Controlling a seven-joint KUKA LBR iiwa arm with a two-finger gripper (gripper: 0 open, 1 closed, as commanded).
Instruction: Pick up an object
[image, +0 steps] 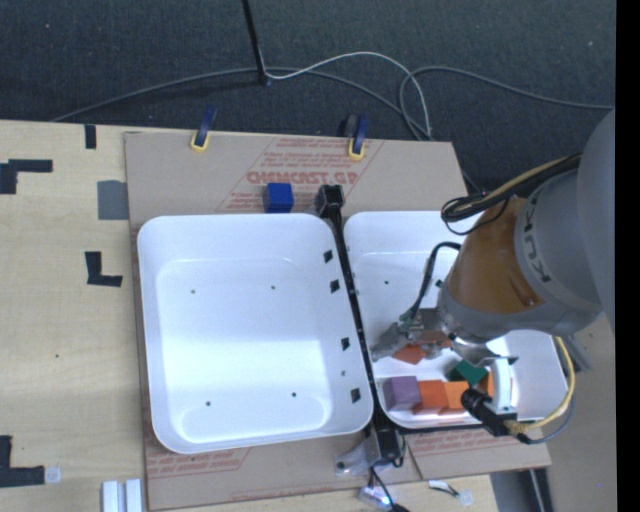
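Hovering over red block (408, 353) lower right (jaws' state: cannot tell); centre on it, clear of purple block (402, 391).

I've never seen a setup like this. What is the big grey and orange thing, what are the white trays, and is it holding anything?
It is a robot arm, seen by one camera fixed above the bench, looking down at a slant. The arm reaches in from the right. Its hand is low inside the right white bin, just above a small orange-red block. Nearby lie a purple block, an orange block and a green piece. I cannot tell whether it grips anything. The left white bin sits beside it, and a blue block rests on the cardboard behind.
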